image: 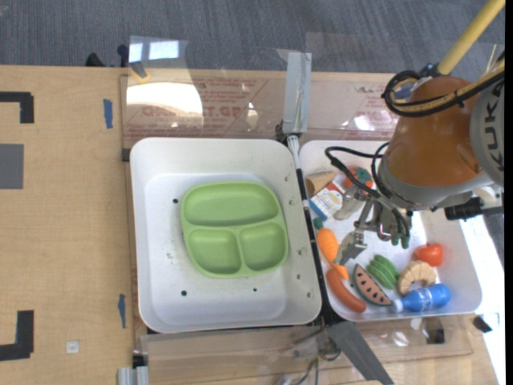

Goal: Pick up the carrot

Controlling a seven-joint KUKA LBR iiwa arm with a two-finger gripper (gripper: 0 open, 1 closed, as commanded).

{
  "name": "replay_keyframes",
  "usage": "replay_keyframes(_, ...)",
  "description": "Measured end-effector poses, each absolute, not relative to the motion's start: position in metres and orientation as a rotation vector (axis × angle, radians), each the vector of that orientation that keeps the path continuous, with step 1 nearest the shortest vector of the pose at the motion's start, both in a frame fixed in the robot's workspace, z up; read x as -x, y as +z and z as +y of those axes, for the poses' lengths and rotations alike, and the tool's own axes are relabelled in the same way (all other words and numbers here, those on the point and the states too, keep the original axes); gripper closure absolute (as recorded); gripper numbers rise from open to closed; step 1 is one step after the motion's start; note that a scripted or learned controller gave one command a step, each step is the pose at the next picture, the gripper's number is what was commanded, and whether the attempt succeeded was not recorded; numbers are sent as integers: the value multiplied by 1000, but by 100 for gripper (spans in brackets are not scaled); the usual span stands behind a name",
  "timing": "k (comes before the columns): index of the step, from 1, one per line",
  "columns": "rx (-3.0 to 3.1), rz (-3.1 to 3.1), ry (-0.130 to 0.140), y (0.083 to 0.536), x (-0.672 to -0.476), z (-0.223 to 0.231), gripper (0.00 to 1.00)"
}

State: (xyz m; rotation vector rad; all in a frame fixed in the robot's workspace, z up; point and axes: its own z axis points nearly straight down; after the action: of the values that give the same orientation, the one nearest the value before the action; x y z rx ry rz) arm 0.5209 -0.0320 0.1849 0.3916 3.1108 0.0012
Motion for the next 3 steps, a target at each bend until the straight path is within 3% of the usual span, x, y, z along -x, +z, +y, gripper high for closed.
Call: replay_keyframes(3, -478, 3102, 2, 185, -517, -20, 0)
